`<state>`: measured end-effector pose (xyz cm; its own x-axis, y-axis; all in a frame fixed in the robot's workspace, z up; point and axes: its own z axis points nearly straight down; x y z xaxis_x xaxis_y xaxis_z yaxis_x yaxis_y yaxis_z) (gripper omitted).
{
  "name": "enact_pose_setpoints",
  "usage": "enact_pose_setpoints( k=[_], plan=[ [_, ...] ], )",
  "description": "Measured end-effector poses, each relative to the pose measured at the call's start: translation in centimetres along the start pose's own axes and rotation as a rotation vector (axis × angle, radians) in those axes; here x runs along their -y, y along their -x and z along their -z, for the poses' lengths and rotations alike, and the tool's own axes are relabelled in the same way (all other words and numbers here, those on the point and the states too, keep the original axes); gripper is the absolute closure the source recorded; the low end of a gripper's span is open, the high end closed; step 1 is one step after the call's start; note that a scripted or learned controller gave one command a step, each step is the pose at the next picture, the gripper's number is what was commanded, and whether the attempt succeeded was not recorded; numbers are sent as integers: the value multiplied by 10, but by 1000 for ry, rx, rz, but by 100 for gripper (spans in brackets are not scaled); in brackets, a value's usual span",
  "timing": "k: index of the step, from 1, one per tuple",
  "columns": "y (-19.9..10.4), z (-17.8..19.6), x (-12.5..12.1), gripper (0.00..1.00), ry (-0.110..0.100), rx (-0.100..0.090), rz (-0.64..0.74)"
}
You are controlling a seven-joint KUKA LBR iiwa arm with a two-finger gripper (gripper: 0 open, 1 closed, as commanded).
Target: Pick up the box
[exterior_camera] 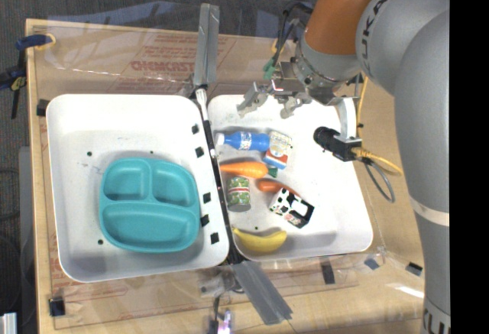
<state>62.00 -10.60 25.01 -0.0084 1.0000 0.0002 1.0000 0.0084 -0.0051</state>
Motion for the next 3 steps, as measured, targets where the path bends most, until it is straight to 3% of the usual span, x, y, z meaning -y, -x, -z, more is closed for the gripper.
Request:
enact_pose_setpoints(
  k=[1, 2, 3],
  plan=[
    [83, -55, 51, 0, 1, 1, -4],
    [94, -149, 8, 0, 1, 0, -82],
    [93, -139, 8, 100, -1, 0, -78]
  ],
)
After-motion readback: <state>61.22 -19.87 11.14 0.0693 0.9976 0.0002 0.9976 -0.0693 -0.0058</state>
